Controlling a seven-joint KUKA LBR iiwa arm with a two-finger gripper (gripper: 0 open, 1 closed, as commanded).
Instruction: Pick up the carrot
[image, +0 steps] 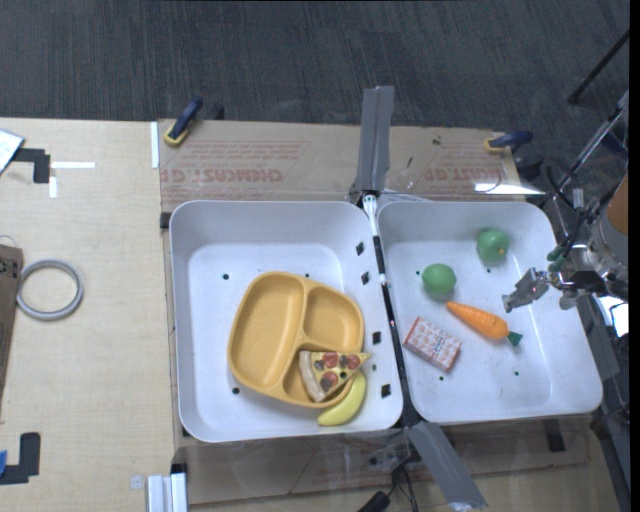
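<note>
The carrot (478, 320) is orange with a green stub at its right end. It lies flat in the right bin (560, 400), a little right of the bin's middle, pointing up-left. My gripper (523, 292) hangs over the right side of that bin, just above and to the right of the carrot's green end and apart from it. Nothing shows in its grasp.
In the right bin a green ball (438, 279) lies just up-left of the carrot, a green fruit (492, 245) farther back, and a pink carton (433, 343) to the left. The left bin (190, 300) holds a yellow divided plate (270, 330), a pizza slice (330, 370) and a banana (345, 403).
</note>
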